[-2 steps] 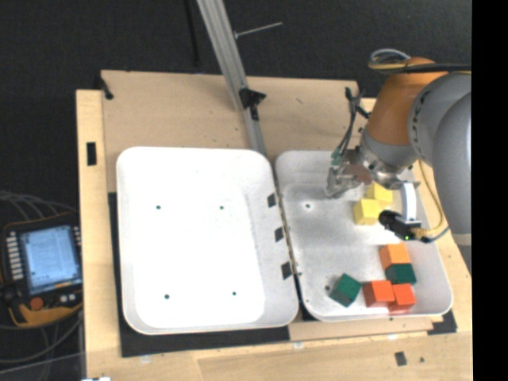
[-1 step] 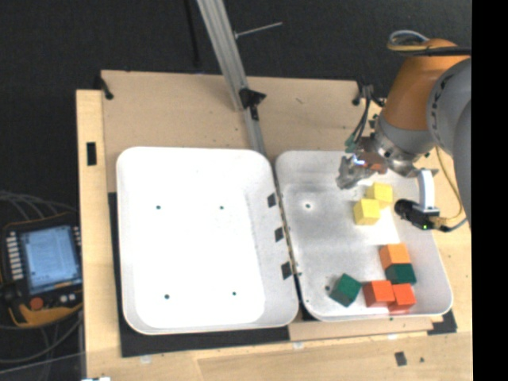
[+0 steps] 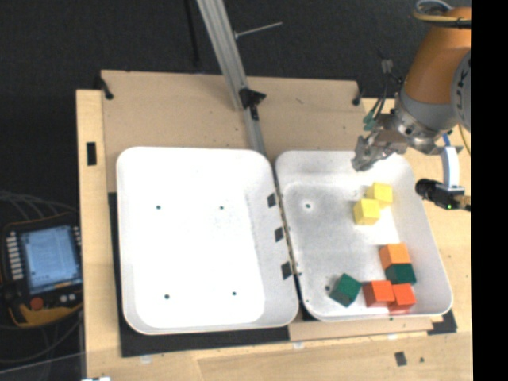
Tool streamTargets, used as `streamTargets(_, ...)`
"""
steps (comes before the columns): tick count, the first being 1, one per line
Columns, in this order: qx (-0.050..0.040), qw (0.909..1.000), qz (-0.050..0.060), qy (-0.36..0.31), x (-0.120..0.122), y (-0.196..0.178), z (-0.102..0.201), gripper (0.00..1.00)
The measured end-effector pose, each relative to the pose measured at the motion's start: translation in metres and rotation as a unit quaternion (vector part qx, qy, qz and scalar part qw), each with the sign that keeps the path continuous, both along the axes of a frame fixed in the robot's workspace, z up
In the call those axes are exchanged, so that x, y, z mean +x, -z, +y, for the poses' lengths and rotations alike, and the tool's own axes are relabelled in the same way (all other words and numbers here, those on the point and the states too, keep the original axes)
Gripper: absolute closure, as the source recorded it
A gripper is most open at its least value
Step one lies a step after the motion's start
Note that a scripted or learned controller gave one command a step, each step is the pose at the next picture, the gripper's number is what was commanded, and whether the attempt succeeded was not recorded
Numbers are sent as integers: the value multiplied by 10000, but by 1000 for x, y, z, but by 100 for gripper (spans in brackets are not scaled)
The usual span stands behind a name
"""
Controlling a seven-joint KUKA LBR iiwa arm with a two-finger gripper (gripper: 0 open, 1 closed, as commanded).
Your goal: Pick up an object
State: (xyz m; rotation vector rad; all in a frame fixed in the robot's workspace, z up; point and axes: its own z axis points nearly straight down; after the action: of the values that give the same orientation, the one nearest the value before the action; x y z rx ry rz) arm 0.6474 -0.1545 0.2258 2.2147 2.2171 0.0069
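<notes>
The right bin [image 3: 317, 236] holds several small blocks. Two yellow blocks [image 3: 373, 202] lie close together in its upper right part. An orange block [image 3: 394, 254] and a dark green block [image 3: 402, 273] sit near the right wall. Two more orange blocks [image 3: 389, 294] and a green block [image 3: 345, 289] lie along the front. My gripper [image 3: 363, 160] hangs over the bin's far right corner, above and behind the yellow blocks, with nothing seen in it.
The left bin [image 3: 194, 236] lies beside the right one, with clips along the shared edge. A slanted metal pole [image 3: 230, 62] rises behind the bins. A teach pendant [image 3: 44, 264] sits off the bench at the left.
</notes>
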Motion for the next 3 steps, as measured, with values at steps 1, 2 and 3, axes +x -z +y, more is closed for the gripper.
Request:
streamTargets(1, 2, 10000, 5, -5, 1, -52, -2, 100)
streamTargets(2, 15, 10000, 38, -25, -15, -53, 56, 100)
streamTargets(3, 11, 10000, 48, -19, -34, -39, 97, 100)
